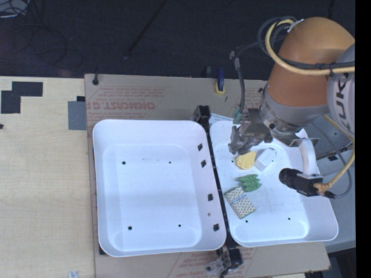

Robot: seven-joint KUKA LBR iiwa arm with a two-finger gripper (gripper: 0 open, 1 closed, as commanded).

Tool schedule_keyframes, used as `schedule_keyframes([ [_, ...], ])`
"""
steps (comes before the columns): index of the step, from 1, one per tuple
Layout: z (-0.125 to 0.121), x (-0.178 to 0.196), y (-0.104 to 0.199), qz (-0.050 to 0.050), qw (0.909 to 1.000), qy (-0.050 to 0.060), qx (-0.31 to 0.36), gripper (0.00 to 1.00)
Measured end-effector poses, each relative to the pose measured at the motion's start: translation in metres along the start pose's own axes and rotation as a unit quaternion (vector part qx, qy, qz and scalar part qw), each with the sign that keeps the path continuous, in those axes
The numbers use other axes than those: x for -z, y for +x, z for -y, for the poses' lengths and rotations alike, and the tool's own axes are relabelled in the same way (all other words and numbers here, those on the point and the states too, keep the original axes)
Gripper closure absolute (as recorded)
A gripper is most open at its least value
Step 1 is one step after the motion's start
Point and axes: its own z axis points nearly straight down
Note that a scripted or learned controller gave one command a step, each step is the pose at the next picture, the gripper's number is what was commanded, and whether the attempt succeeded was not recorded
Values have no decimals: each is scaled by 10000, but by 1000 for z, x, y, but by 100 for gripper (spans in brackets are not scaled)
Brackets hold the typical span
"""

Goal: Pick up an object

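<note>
My gripper [240, 146] hangs over the upper part of the right bin [316, 227], just above and left of a yellow object [246, 160]. A small white block [264, 159] lies right beside the yellow object. Below them sits a green object [250, 182], and further down a patterned square pad [240, 202] lies tilted. The yellow object touches or nearly touches the gripper's lower end; I cannot tell whether it is between the fingers.
The left bin [110, 155] stands beside the right one, with a black divider with clips [210, 178] between them. The arm's orange wrist [307, 62] looms over the right bin's far right corner. Cardboard [145, 97] lies under both bins.
</note>
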Motion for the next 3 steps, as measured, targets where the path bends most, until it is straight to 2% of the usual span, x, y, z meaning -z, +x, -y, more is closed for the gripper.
schedule_keyframes([
  [1, -37, 51, 93, 14, 10000, 26, -37, 100],
  [2, -6, -10, 43, 41, 9999, 108, -111, 100],
  [3, 1, 39, 97, 23, 10000, 46, -65, 100],
])
